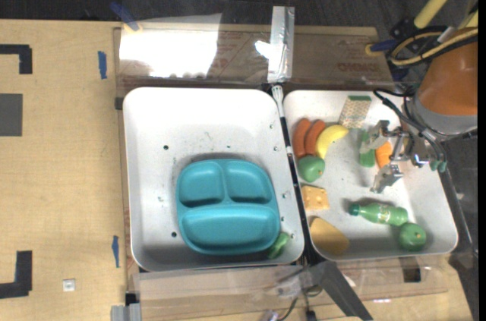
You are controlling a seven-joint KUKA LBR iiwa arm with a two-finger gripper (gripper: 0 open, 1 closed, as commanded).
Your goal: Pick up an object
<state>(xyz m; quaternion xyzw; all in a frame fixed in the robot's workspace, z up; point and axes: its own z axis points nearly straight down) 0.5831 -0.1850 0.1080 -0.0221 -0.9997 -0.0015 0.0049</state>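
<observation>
The gripper hovers low in the right bin, its grasp unclear, near the green bottle; next it needs a descent onto an object.

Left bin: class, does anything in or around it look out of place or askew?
Yes. A small green item sits wedged between the teal divided tray and the left bin's lower right corner, partly hidden under the tray's edge. The other toy foods all lie in the right bin.
</observation>
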